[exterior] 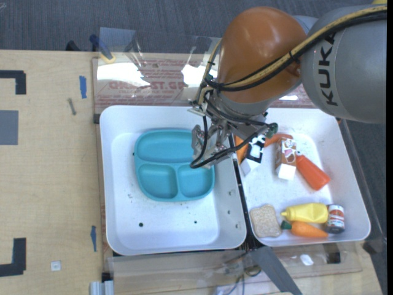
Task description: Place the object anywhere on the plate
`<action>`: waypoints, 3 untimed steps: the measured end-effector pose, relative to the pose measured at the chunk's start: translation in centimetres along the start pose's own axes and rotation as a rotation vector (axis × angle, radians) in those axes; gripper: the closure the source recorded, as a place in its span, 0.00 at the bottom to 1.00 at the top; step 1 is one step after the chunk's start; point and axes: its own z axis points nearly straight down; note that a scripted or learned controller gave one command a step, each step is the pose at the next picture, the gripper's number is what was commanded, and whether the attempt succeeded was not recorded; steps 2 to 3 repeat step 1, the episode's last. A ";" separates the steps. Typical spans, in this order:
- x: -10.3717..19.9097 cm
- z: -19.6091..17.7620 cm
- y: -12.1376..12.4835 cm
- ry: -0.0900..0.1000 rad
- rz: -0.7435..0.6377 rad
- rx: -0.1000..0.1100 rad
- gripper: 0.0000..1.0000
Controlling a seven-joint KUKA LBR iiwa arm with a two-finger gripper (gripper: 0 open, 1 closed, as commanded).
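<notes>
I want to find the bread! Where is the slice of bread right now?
The slice of bread lies in the right bin, at its near left corner, just left of the yellow bottle and the carrot.

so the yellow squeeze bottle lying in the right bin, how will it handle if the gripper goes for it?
The yellow squeeze bottle lies on its side, so a push would probably roll it. It looks like smooth toy plastic: likely light, stiff, possibly slippery. It touches the carrot and sits beside the small jar, so nudging it would likely shift both.

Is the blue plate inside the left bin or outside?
Inside: the blue plate lies flat on the left bin floor, white showing around it.
</notes>
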 end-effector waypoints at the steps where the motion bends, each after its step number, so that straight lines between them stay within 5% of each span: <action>1: 0.1 -0.4 -0.4 -0.004 0.006 0.007 0.00; 3: 0.1 -0.4 -0.4 -0.004 0.006 0.007 0.00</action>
